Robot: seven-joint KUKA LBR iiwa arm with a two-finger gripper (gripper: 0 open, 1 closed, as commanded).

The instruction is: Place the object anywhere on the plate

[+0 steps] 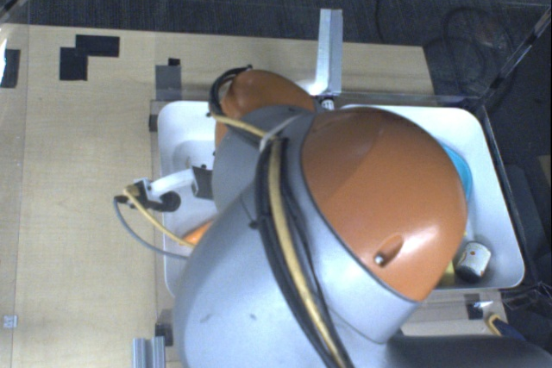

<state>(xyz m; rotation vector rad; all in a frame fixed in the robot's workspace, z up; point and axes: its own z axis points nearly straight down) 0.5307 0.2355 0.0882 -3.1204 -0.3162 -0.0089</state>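
While the arm (345,228) hid both bins, the pincer's state could not be told; blue plate (461,172) lay rightward. Advice: descend slowly, release low.

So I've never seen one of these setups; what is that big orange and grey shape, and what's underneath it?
That shape is the robot arm, seen from a single camera fixed above the bench and looking down at a slant. The arm reaches in from the right and sits very close to the lens, so it hides most of the scene. Under it is a shallow white bin on a wooden bench. A sliver of blue peeks out beside the orange dome, and a small round whitish object lies near the bin's lower right corner. I cannot tell whether anything is held.
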